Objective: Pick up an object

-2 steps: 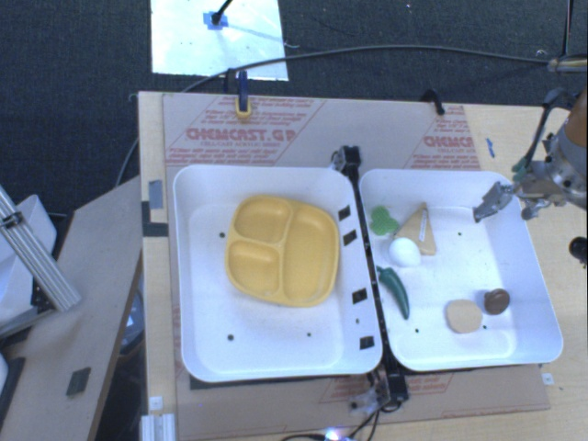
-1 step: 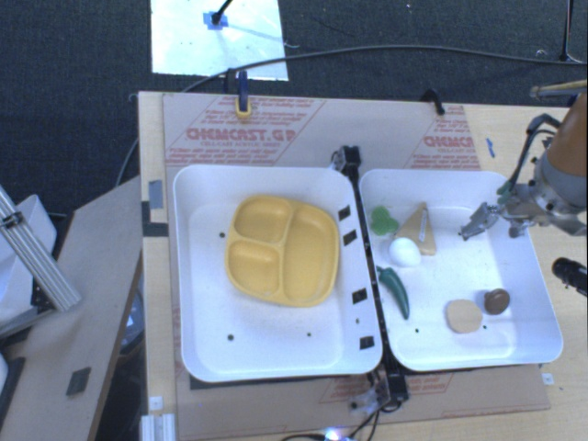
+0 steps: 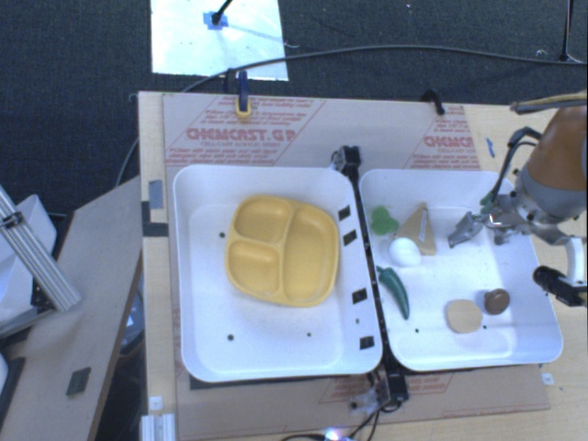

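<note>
Arm [image 3: 559,159] comes in from the right edge, orange band up top, grey wrist below it, reaching over the right bin's [image 3: 432,352] far right portion. Gripper [image 3: 469,230] points left and slightly down, hanging above the bin's upper middle area. One grey finger [image 3: 462,231] sticks out leftward; can't tell if the fingers are spread or pressed together from this slant. Nothing seen between them.

Right bin contents: tan wedge [image 3: 423,229] is nearest the gripper, just to its left, apart from it. Green leafy piece [image 3: 383,220] sits left of the wedge near the bin's left wall. White egg [image 3: 404,252] just below the wedge, touching or nearly so. Green pepper [image 3: 395,289] lies slanted below the egg along the left side. Tan round disc [image 3: 464,316] and small brown ball [image 3: 496,300] sit side by side toward the lower right, well below the gripper.

Left bin [image 3: 211,347] holds a yellow divided plate [image 3: 283,249], three compartments, lying flat about centre. Both bins rest on a cardboard sheet [image 3: 276,131] on the counter [image 3: 152,154]. A black clip part [image 3: 560,286] of the arm hangs at the right bin's right rim.
</note>
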Controlling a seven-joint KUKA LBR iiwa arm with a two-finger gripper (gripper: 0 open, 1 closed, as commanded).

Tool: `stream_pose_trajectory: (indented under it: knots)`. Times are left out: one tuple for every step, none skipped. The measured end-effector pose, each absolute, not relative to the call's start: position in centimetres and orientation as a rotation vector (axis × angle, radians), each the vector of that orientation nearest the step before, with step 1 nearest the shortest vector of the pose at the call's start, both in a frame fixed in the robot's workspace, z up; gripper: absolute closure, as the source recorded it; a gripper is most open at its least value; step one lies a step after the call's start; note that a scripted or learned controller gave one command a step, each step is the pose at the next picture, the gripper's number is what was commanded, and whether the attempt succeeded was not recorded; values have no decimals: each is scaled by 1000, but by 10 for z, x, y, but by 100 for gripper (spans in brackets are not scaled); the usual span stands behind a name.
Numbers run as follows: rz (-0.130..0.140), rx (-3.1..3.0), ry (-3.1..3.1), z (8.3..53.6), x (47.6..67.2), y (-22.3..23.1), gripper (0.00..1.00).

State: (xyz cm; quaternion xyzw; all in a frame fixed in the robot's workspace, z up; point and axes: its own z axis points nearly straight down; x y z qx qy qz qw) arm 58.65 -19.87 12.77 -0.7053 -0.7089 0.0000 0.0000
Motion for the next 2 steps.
stream_pose_trajectory:
  knots:
    - [-4,-2219,-2232,141,588,-199,100]
    - [-4,-2219,-2230,185,590,-196,100]
